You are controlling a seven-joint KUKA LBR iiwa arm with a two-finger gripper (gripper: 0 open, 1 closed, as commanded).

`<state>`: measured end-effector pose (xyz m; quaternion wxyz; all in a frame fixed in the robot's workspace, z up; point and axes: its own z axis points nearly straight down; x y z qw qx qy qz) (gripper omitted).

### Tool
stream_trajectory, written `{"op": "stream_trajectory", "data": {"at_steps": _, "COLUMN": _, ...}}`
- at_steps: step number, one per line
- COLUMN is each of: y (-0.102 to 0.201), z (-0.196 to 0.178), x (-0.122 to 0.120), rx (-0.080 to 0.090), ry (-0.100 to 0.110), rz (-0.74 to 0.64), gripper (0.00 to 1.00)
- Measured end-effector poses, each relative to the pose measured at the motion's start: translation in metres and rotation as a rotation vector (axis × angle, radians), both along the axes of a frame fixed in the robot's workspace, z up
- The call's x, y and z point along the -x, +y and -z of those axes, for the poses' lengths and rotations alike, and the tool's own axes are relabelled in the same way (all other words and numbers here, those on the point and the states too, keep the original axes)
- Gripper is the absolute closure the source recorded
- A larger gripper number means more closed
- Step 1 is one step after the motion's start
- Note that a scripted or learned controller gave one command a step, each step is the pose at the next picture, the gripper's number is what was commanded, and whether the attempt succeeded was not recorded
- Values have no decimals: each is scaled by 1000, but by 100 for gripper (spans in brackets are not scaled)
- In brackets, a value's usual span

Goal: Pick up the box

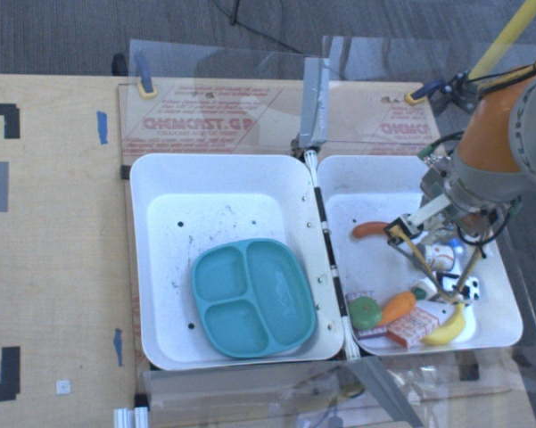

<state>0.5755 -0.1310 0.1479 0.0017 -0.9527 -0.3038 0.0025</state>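
The box (413,328) is small and red-orange. It lies flat near the front edge of the right bin (339,194), between an orange carrot (398,307) and a yellow banana (448,328). My gripper (441,261) hangs over the right half of this bin, behind the box and above it, with clear space between them. The arm's wrist and cables cover the gripper's tip. Nothing shows as held.
A green round fruit (366,311) rests on a pinkish packet (369,331) at the right bin's front left. A red-orange sausage (372,230) lies mid-left. A teal divided plate (250,297) sits in the left bin (160,194).
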Motion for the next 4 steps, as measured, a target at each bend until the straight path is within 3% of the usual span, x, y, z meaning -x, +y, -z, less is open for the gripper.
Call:
{"op": "stream_trajectory", "data": {"at_steps": 1, "y": -55, "z": -75, "x": -29, "rx": 3, "ry": -3, "rz": 189, "gripper": 100}}
{"op": "stream_trajectory", "data": {"at_steps": 2, "y": -91, "z": -71, "x": -41, "rx": 3, "ry": -3, "rz": 328, "gripper": 100}}
{"op": "stream_trajectory", "data": {"at_steps": 3, "y": -93, "z": 27, "x": 28, "rx": 0, "ry": 1, "rz": 242, "gripper": 100}}
{"op": "stream_trajectory", "data": {"at_steps": 4, "y": -71, "z": -60, "x": -9, "rx": 3, "ry": -2, "rz": 414, "gripper": 100}}
